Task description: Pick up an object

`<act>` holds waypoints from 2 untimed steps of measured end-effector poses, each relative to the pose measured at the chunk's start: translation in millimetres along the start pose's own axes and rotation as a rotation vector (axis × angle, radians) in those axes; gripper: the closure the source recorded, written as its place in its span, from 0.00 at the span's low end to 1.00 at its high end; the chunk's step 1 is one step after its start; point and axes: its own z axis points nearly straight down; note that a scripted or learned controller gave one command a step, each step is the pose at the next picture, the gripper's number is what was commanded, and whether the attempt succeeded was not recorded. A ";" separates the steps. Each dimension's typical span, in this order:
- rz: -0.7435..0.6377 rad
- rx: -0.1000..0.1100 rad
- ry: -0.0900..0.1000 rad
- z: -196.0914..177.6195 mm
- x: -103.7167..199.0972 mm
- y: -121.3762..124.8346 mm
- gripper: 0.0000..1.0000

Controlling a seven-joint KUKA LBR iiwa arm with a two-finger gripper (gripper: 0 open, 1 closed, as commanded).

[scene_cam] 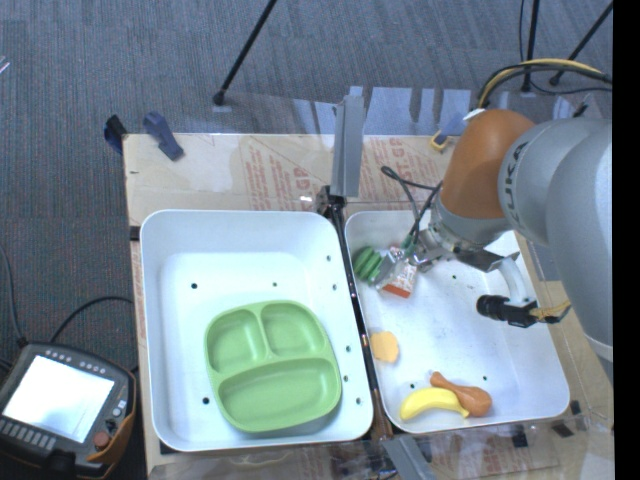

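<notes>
Clutter is lying in the right bin's [560, 388] upper-left corner: a green object [367, 264] touching a small red-and-clear packet [400, 280], both hard against the bin's left wall. The hand [420, 251] is hanging just to the upper right of the packet, almost touching it; whether it is gripping anything I cannot tell. Open room is lying toward lower right. An orange slice [384, 346] is sitting mid-left, while a yellow banana [433, 403] and an orange drumstick [462, 395] are resting together near the bottom edge. The left bin [170, 238] is carrying a green divided plate [272, 366].

Open floor amid right bin [470, 333]
</notes>
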 end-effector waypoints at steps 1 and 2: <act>0.003 0.008 0.003 -6.7 -0.6 -2.8 1.00; -0.021 -0.011 -0.003 -106.4 80.0 35.5 1.00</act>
